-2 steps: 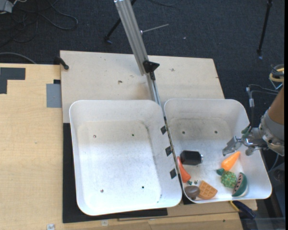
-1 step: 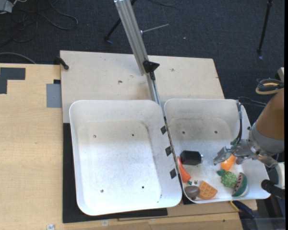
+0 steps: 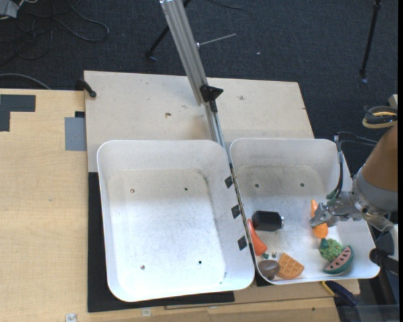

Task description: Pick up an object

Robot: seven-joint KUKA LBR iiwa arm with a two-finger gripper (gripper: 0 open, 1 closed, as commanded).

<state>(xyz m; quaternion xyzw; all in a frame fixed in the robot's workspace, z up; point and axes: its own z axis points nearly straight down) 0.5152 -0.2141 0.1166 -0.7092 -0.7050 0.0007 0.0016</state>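
Note:
My gripper is low in the right bin, near its right wall, at the end of the grey arm coming in from the right. An orange toy lies directly at the gripper's tip, with orange showing both above and below it. A black block rests in the middle of the same bin, left of the gripper. Just below the gripper are a green broccoli-like toy and a watermelon slice.
Along the right bin's front edge lie an orange-red carrot-like piece, a brown lump and a waffle-shaped piece. The left bin adjoins across a shared divider. A slanted metal rail stands behind the bins.

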